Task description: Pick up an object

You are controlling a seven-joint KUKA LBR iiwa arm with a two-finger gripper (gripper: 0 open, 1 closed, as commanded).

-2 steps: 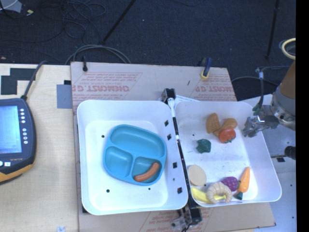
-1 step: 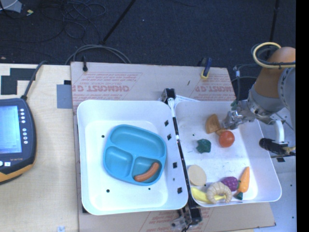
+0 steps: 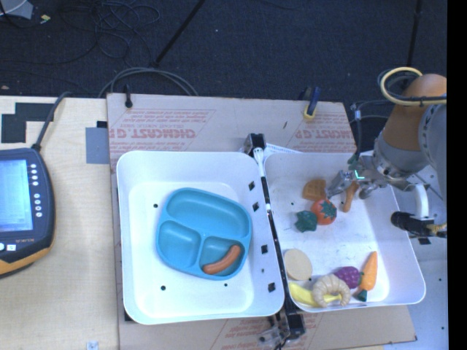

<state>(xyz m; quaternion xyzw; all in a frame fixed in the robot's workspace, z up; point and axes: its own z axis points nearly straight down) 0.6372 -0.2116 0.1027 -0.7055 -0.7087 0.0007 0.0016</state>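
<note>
The grey arm with its orange band (image 3: 423,87) reaches in from the right over the right bin (image 3: 408,268). Its gripper (image 3: 346,189) hangs low at the bin's upper middle, just right of a brown flat piece (image 3: 314,189) and just above-right of a red tomato (image 3: 324,211). A dark green piece (image 3: 306,222) lies against the tomato's left side. I see nothing lifted off the bin floor.
Lower in the right bin lie a beige disc (image 3: 297,264), a banana (image 3: 300,294), a pale croissant (image 3: 330,289), purple grapes (image 3: 349,275) and a carrot (image 3: 369,270). The left bin (image 3: 139,195) holds a blue divided plate (image 3: 191,224) with a sausage (image 3: 222,260). A handheld pendant (image 3: 22,203) sits at far left.
</note>
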